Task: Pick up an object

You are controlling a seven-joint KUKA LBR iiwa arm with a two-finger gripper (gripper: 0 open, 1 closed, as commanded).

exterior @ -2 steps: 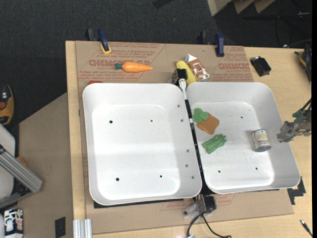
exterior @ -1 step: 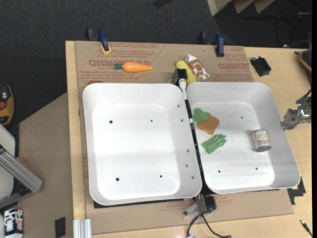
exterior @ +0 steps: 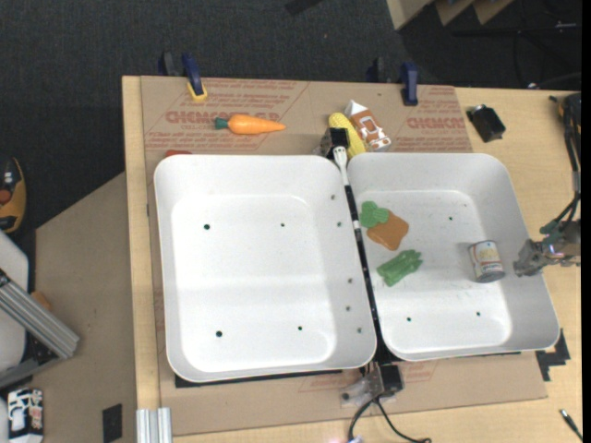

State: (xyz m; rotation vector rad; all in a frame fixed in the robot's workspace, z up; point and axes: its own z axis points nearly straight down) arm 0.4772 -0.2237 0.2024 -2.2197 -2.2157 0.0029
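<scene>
bench (exterior: 277, 100): cardboard top, two white bins side by side
left bin (exterior: 185, 275): bare
right bin (exterior: 517, 321): green piece (exterior: 400, 267), orange piece (exterior: 389, 232), second green piece (exterior: 373, 214), small can (exterior: 485, 259) on its side
gripper (exterior: 534, 257): right rim, just beside can, jaws: cannot tell
behind bins: carrot (exterior: 250, 125), banana (exterior: 343, 130)

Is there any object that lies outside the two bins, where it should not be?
Yes. A toy carrot lies on the board behind the left bin, and a banana with a small carton sits behind the seam between bins.
</scene>
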